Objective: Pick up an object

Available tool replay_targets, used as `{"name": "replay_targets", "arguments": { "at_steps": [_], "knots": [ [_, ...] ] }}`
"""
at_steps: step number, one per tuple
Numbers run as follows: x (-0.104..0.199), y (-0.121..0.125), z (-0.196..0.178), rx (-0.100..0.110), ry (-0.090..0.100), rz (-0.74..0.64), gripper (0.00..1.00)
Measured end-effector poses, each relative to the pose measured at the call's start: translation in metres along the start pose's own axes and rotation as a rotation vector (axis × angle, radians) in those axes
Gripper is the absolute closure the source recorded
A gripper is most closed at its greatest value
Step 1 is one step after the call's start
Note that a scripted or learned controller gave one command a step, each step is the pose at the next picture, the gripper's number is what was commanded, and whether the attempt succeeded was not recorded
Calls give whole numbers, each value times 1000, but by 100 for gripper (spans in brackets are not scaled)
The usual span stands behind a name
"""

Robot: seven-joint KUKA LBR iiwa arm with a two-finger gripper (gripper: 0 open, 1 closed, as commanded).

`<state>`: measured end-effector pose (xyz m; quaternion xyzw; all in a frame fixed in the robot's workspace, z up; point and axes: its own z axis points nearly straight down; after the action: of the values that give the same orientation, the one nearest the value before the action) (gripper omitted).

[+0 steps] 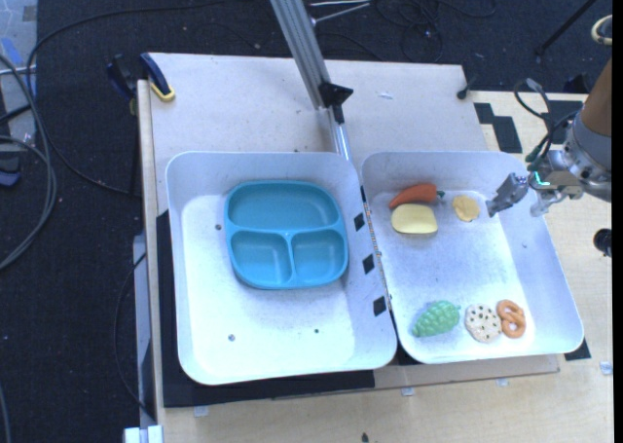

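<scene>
In the camera view, two shallow white bins are lying side by side on the bench. The left bin (195,334) is holding a blue divided plate (287,234) with three compartments, sitting in the upper middle part of this bin; nothing is lying in the compartments. Around the plate, mostly below it and to its left, the white floor is staying open.

The right bin (545,276) is holding six small toy foods. Near its upper edge an orange carrot (416,194) is lying, and a yellow piece (415,221) is lying just below it, almost touching. A small pale yellow piece (466,207) is lying just to the right of them. Along the lower edge, a green bunch of grapes (436,318), a white cookie with dark dots (482,322) and an orange pretzel (511,317) are lying in a row, close to each other. The middle of this bin, between the two groups, is giving open room.

The gripper (522,191) is reaching in from the right, over the upper right edge of the right bin, near the small pale yellow piece but apart from it. Its two fingers are standing a little apart, and nothing is showing between them. The grey arm (596,129) is rising behind it at the right side.
</scene>
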<state>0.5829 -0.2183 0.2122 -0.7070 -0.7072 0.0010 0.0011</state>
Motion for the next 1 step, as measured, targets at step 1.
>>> {"name": "replay_targets", "arguments": {
  "at_steps": [1],
  "knots": [
    [0, 1, -2, -4, -1, -1, 0]
  ]
}}
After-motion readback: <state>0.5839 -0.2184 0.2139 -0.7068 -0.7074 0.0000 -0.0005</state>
